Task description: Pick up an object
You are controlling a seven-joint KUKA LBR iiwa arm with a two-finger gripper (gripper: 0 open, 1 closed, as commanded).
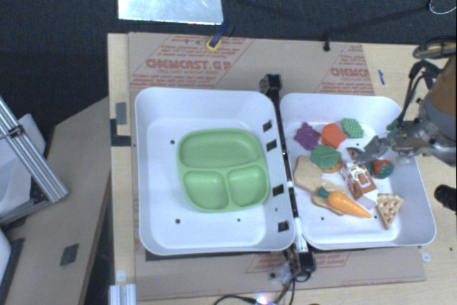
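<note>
The right bin point(410, 221) holds several toy foods: a purple piece point(308, 135), an orange piece point(333, 134), a green textured piece point(352, 128), a dark green leafy piece point(325, 157), a tan bread slice point(305, 173), a carrot point(345, 203), a pizza slice point(388, 209), a small brown-and-white carton point(359, 180) and a teal-and-red piece point(382, 168). My gripper point(368, 148) reaches in from the right, low over the bin's middle, just above the carton and beside the teal-and-red piece. Nothing shows held in it.
The left bin point(153, 225) holds a light green divided plate point(223, 169). A black divider point(280, 153) runs between the bins. The arm's grey body point(435, 126) hangs over the right bin's right rim. Cardboard point(193, 61) lies under both bins.
</note>
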